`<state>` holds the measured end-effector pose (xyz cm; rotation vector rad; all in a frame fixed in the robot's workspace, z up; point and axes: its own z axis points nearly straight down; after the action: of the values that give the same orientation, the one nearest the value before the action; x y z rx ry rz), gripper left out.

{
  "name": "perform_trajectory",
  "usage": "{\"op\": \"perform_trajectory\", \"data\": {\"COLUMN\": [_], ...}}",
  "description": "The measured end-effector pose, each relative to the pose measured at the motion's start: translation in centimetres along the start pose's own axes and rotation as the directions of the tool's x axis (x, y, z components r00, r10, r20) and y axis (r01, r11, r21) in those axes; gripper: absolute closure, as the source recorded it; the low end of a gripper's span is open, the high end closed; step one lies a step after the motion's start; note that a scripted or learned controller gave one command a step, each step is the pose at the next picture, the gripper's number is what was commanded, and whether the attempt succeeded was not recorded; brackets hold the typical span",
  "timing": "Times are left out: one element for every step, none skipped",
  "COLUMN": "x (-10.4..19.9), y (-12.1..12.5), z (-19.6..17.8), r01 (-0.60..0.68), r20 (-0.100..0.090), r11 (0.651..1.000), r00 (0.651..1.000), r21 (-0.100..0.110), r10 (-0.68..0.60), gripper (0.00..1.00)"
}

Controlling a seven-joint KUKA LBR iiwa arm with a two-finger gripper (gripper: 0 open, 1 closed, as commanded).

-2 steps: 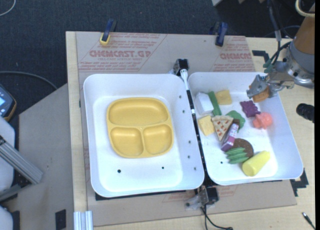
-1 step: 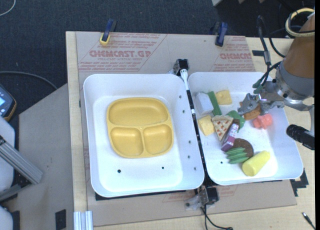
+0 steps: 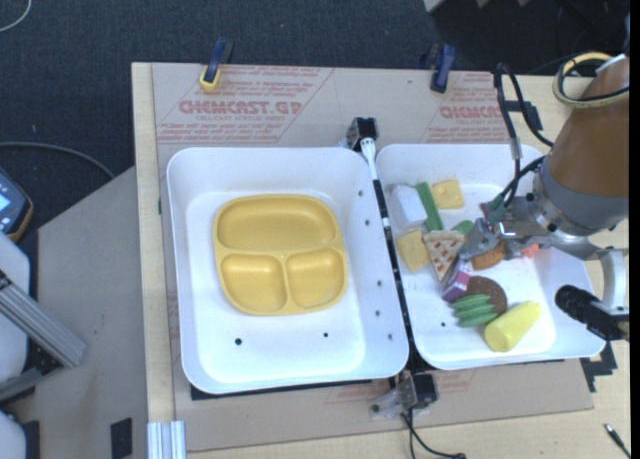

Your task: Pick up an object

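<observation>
Gripper point(image 3: 487, 235): lowered into the right bin, over the toy food; finger state cannot be told, nothing is seen held.
Left bin point(image 3: 190, 247): one yellow divided tray point(image 3: 279, 252) is contained, three compartments, flat on the floor.
Right bin point(image 3: 560, 332): a loose pile is held — green stick point(image 3: 430, 205), pale yellow square point(image 3: 447, 193), pizza slice point(image 3: 443, 247), brown cookie point(image 3: 485, 292), yellow corn-like piece point(image 3: 511, 326).
Nearest objects: pizza slice and cookie, just beside the gripper.
</observation>
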<state>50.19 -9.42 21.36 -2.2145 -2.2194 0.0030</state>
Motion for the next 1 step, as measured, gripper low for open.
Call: {"op": "perform_trajectory", "data": {"x": [2.16], "y": [-1.29], "z": [-0.66], "r01": [0.000], "r20": [0.000], "r11": [1.000], "r00": [1.000], "r21": [-0.002], "r10": [0.000], "gripper": [1.00]}}
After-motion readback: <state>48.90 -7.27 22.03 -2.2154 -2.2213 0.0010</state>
